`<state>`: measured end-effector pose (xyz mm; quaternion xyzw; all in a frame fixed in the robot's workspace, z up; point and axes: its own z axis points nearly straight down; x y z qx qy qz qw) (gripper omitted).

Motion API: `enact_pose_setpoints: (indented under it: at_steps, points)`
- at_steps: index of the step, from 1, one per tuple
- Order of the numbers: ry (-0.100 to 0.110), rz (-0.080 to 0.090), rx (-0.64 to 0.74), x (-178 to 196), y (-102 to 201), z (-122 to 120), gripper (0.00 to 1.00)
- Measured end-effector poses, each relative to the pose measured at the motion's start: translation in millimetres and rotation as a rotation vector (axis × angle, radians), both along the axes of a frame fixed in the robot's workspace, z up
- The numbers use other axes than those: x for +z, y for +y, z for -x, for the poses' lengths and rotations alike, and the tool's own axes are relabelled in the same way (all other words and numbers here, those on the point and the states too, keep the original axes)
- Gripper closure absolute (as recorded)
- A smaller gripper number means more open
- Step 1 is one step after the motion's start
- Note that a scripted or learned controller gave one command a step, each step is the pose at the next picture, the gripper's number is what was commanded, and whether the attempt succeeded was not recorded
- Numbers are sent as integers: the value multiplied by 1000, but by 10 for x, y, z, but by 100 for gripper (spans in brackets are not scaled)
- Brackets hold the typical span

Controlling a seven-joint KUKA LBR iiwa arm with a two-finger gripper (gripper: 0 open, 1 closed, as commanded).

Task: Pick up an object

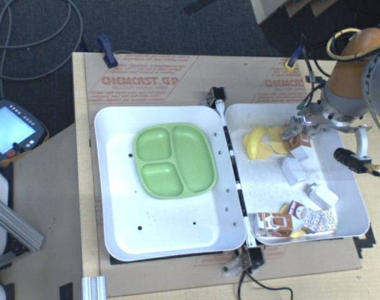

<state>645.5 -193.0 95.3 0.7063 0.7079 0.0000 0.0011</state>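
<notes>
Arm [355, 67] enters from the right edge, upper part of view. Orange band sits above the grey wrist, which angles down and leftward. Gripper [298, 129] is low, at the arm's left end. Finger state unreadable from this angle. A dark fitting [351, 160] projects below the wrist.

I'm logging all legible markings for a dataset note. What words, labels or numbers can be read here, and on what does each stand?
"CHEMCAST GP", red print on the brown board under the bins, left of centre; the smaller lines around it are too blurred to read.
The same red print on the board's right part, partly covered: not fully readable.
Printed packets in the right bin: too small to read.
Handheld screen at left: glare, unreadable.
</notes>
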Motion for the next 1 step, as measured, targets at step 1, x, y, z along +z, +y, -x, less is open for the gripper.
enact_pose_setpoints:
  at_steps: [1]
  points:
    - [16, 3, -6, -78, 706, -187, 100]
